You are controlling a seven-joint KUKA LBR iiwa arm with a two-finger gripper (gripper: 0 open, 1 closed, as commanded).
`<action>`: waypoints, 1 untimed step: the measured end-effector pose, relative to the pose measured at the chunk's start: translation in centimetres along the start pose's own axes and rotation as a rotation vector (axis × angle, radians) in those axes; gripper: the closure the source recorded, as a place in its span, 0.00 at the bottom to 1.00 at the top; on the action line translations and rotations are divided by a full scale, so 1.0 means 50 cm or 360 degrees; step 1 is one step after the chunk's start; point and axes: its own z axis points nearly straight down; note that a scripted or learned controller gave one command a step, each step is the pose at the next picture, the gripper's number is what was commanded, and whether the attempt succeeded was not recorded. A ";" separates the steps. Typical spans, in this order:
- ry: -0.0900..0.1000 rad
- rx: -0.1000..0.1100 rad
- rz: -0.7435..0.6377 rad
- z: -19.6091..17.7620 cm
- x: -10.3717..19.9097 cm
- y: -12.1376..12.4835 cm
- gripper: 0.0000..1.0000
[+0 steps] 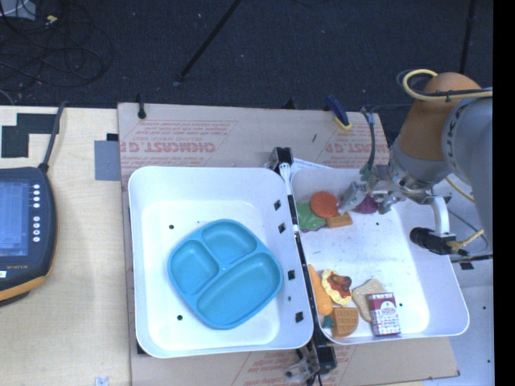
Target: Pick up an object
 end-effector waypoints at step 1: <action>-0.0013 -0.0020 0.0003 0.040 0.098 0.008 0.00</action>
